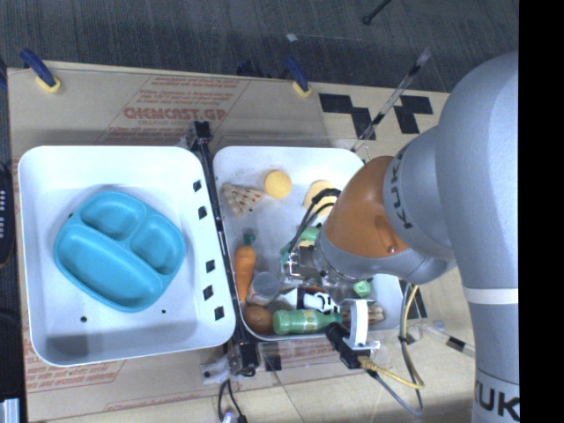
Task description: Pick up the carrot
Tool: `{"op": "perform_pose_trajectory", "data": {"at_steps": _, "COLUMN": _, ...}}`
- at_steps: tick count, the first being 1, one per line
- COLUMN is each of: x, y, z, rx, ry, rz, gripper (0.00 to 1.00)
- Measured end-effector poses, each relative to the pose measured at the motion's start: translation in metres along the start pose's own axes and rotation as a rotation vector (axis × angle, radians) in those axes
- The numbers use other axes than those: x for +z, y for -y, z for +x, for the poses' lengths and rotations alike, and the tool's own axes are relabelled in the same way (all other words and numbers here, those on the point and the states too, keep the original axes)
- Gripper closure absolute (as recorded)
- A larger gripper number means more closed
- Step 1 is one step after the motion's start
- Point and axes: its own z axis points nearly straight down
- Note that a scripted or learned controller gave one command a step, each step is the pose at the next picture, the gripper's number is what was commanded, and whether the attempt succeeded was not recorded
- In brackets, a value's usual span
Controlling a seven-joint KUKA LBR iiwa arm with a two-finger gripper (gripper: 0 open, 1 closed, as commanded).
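We've got the carrot (244, 271) lying in the right bin (291, 159), close to that bin's left wall, long axis running roughly up and down the frame with a bit of dark green at its upper tip. It sits free; nothing is clamped on it. Just to its right we see a small grey cup-like thing (264, 285), touching or nearly touching it. Just below the carrot's lower end there's a brown rounded item (256, 317), and beside that a green bottle (304, 322) lies on its side along the bin's near edge.

Moving up the bin, we spot a ridged tan shell-like piece (241, 198) near the top left corner, and a yellow ball-shaped fruit (278, 183) just right of it. A banana (319, 192) peeks out beside the arm's orange band (370, 214).

Now the arm: it comes in from the right and hangs over the middle of the right bin, wrist pointed down. The end effector (308, 276) is low among the clutter, just right of the carrot and the grey cup. We can't tell how its tips stand, since the wrist body and the items around it hide them.

Over in the left bin (53, 324) we see a blue divided tray (119, 249), sitting tilted across the bin floor, well apart from the carrot. Both bins rest on a cardboard-covered worktop (176, 104) with red print, with blue clamps (40, 70) at its far edge.
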Motion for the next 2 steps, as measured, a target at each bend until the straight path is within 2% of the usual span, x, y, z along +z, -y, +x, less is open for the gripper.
{"op": "perform_pose_trajectory", "data": {"at_steps": 1, "x": 0.0, "y": 0.0, "z": -0.002, "rx": 0.004, "ry": 0.003, "rz": -0.004, "gripper": 0.0}}
{"op": "perform_pose_trajectory", "data": {"at_steps": 2, "x": -0.001, "y": -0.06, "z": 0.024, "rx": 0.027, "ry": 0.002, "rz": 0.001, "gripper": 0.0}}
